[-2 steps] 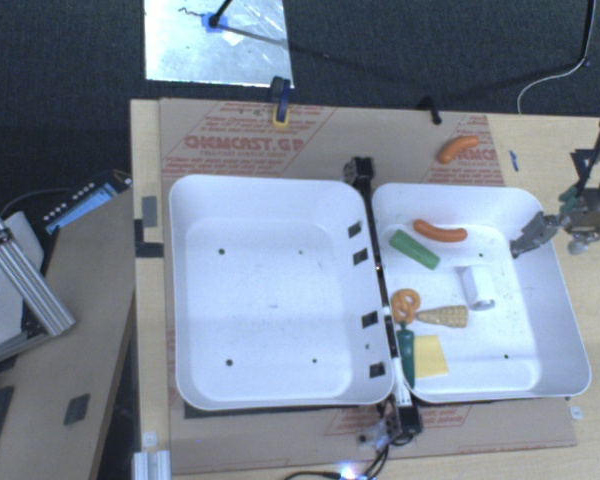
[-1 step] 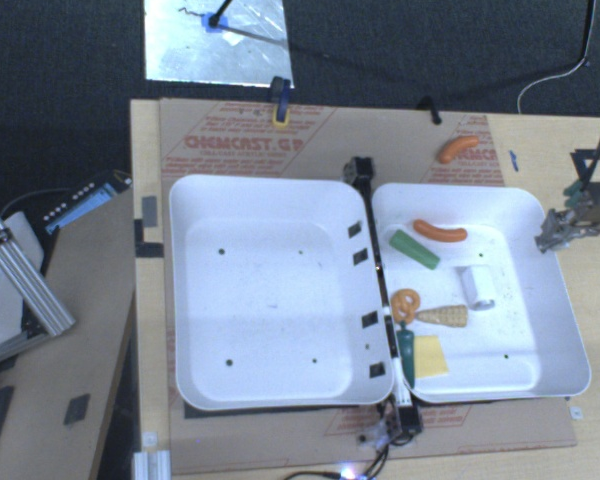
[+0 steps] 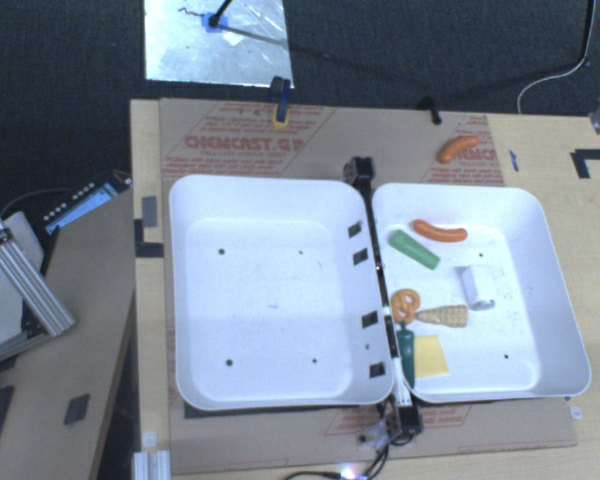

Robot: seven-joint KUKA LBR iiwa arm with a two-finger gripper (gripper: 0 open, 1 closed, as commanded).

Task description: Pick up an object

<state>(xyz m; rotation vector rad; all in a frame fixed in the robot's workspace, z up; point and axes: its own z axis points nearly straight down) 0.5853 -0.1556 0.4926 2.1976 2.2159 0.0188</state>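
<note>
The right bin [image 3: 540, 238] holds several small objects. An orange sausage [image 3: 440, 232] lies near its back, with a green block [image 3: 413, 249] just in front of it to the left. A white cylinder [image 3: 477, 287] rests near the bin's middle. Toward the left wall sit an orange pretzel [image 3: 405, 303], a tan cone [image 3: 442, 316], a yellow square [image 3: 429, 356] and a dark green piece [image 3: 407, 348]. A second orange sausage [image 3: 458, 149] lies outside the bins on the cardboard behind the right bin.
The left bin [image 3: 270, 288] stands beside the right one, joined by a black divider with clips [image 3: 365, 258]. A yellow-and-blue clamp [image 3: 279, 103] sits at the board's back edge. A shiny sheet [image 3: 217, 26] lies on the floor behind.
</note>
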